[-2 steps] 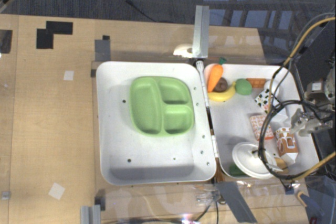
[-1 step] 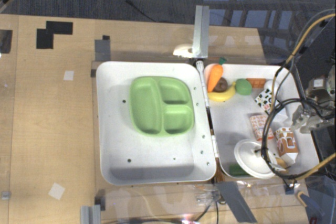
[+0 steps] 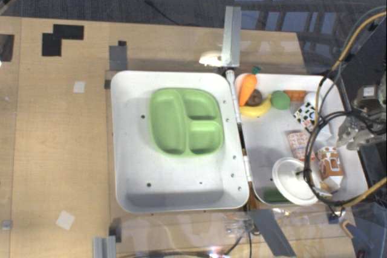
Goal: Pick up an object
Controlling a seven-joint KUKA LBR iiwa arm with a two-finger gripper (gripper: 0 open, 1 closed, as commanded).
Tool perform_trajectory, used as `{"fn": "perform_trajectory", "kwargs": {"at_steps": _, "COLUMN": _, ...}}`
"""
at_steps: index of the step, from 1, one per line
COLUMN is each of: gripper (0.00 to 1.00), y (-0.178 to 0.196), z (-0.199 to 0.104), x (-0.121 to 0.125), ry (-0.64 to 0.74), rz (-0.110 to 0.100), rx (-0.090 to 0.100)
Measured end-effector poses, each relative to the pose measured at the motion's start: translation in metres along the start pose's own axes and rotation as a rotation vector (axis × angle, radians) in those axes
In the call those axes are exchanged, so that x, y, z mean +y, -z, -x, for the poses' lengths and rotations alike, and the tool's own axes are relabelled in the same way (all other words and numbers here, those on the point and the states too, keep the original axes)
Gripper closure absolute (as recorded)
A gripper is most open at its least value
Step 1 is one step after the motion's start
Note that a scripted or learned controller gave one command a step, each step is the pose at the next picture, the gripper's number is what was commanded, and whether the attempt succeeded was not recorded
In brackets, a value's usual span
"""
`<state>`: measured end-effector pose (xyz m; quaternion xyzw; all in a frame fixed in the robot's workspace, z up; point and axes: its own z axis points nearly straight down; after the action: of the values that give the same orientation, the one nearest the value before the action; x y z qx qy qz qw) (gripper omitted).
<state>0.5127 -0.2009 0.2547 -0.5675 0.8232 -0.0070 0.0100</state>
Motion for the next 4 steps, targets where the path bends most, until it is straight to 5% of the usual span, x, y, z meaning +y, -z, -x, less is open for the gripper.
{"fn": "perform_trajectory", "kwargs": {"at_steps": 1, "gripper": 1.00, "y": -0.043, "z": -0.013, "x": 0.022, "ry": 0.189, "rz": 0.019, "rx": 0.005}}
{"fn": "perform_trajectory", "kwargs": {"at_steps": 2, "gripper": 1.00, "y": -0.012, "z": 0.007, "x": -0.030, "ry": 0.428, "rz": 0.018, "rx": 0.002}}
{"fn": "perform_trajectory", "kwargs": {"at_steps": 4, "gripper": 1.00, "y": 0.010, "z": 0.010, "x": -0.034, "ry": 0.421, "rz": 0.008, "rx": -0.004}}
